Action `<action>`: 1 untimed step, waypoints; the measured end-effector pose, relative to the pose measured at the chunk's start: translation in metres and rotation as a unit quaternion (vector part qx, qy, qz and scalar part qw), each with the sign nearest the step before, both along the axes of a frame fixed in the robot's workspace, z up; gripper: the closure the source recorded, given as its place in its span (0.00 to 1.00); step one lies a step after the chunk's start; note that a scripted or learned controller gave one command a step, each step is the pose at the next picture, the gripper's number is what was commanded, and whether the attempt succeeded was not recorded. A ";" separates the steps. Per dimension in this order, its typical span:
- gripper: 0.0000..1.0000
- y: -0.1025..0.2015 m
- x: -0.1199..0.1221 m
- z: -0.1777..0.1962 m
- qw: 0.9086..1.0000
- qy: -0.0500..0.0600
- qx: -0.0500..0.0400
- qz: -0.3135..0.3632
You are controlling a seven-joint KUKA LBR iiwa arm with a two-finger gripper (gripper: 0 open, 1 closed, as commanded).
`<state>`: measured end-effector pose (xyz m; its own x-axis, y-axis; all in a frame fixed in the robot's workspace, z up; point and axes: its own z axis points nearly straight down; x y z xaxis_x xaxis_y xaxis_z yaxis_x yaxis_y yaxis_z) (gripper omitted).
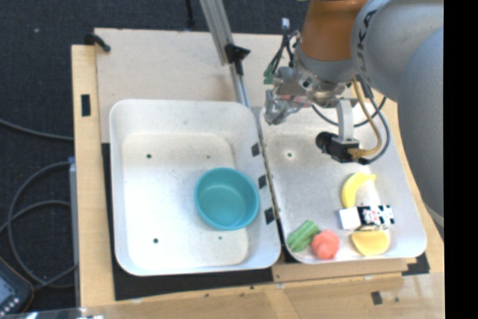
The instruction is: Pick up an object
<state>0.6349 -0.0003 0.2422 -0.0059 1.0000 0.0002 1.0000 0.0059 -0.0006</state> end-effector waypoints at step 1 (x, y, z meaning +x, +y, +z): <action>1.00 0.063 -0.004 0.004 1.000 -0.001 0.001 0.001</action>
